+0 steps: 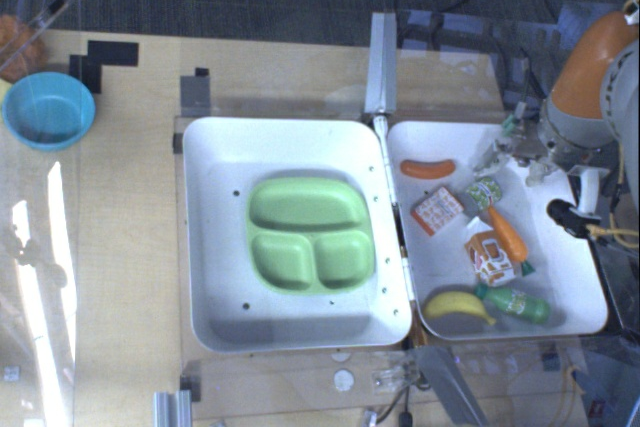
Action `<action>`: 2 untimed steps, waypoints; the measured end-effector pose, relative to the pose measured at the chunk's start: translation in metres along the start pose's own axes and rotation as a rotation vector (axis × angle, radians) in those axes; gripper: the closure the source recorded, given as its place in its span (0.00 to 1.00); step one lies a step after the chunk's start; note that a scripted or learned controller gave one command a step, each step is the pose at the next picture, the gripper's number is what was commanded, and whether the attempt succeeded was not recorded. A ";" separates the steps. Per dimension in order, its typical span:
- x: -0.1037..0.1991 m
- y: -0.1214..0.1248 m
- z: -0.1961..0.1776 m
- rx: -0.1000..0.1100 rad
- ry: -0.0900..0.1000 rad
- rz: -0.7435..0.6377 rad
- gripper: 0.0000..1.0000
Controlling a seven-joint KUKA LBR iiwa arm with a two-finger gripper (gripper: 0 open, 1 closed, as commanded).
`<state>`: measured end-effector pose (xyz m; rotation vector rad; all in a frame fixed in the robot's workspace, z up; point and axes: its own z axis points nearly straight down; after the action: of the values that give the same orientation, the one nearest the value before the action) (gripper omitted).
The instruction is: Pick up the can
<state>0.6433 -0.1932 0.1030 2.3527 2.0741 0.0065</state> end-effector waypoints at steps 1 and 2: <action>0.005 -0.020 0.016 0.000 0.001 -0.192 0.00; 0.046 -0.065 0.013 -0.003 0.001 -0.399 0.00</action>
<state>0.5852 -0.1390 0.0892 1.8933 2.4970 0.0089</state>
